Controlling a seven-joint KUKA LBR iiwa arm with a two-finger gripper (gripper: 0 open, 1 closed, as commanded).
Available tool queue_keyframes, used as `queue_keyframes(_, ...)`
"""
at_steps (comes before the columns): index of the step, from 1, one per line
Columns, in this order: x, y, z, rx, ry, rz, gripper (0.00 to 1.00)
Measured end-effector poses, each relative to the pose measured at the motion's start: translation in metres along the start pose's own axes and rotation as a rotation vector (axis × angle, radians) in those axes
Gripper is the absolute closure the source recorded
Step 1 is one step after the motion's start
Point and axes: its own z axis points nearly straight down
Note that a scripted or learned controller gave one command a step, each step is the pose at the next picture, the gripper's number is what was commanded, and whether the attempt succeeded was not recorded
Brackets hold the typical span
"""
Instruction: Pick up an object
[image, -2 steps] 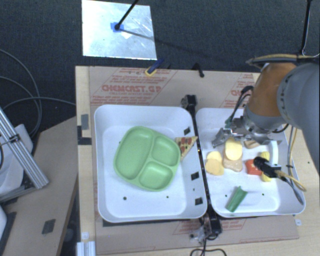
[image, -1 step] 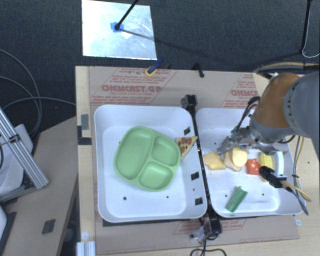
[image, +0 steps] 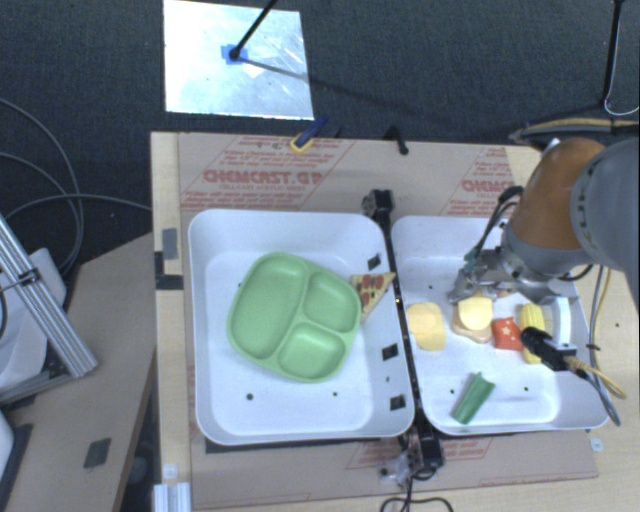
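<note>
grey arm (image: 610, 205), orange band (image: 550, 205), dark cables

Two bins side by side on bench (image: 250, 160); in left bin (image: 215, 400), divided plate (image: 293, 316) with pizza slice (image: 371, 291) at its right edge; in right bin (image: 520, 410), several toy foods clustered mid-bin beneath gripper (image: 478, 280).
</note>
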Motion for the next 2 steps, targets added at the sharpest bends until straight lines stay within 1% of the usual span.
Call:
queue_keyframes(1, 0.087, 0.012, -0.095, -0.007, 0.004, -0.012, 1.00)
queue_keyframes(2, 0.153, 0.001, -0.137, -0.001, 0.004, -0.011, 1.00)
